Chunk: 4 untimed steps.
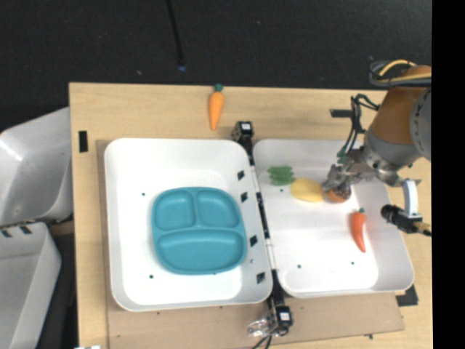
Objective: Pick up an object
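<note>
1. A small round orange-brown item [336, 194] lies in the right bin [320, 271], toward its upper right part, directly under the pincer [338, 183]
2. The pincer is lowered right over that item; whether its tips are spread or pinching it I cannot tell, as the wrist hides them
3. A yellow lemon-like piece [306, 190] lies just left of the round item, touching it or nearly so
4. A green leafy piece [280, 174] sits up and to the left of the yellow piece, close to it
5. A red-orange carrot [359, 230] with its green end uppermost lies below and right of the pincer, apart from the other pieces
6. The arm [398, 126] enters from the right, its orange band above the grey wrist, with black cables at its side
7. The left bin [123, 267] holds a blue plate [197, 230] with three compartments, lying near the bin's middle
8. A second carrot [216, 108] lies on the table [145, 107] outside the bins, above the left bin's upper right corner, its green end pointing away
9. Black clips [243, 130] join the two bins along their shared edge
</note>
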Available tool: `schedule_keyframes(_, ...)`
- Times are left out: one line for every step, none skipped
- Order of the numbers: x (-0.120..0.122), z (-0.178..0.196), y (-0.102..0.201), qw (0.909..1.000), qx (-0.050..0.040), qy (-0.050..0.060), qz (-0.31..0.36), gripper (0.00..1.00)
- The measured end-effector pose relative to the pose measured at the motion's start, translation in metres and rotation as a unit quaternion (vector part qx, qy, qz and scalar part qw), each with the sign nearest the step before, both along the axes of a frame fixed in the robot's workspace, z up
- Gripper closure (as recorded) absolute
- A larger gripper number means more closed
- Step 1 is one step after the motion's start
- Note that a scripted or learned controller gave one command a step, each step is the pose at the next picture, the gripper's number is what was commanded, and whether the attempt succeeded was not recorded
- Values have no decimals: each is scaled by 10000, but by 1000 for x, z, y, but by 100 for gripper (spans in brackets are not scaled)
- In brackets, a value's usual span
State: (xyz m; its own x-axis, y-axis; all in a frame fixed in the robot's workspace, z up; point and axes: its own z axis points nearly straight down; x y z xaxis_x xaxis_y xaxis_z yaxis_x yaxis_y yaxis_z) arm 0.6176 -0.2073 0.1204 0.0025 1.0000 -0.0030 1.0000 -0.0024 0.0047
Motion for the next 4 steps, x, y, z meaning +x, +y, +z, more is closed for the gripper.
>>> schedule_keyframes(-2,64,-3,10000,1,-11,-7,100)
schedule_keyframes(5,119,4,10000,2,-15,31,100)
schedule_keyframes(5,130,3,10000,10,8,36,100)
schedule_keyframes(8,137,53,10000,16,18,41,100)
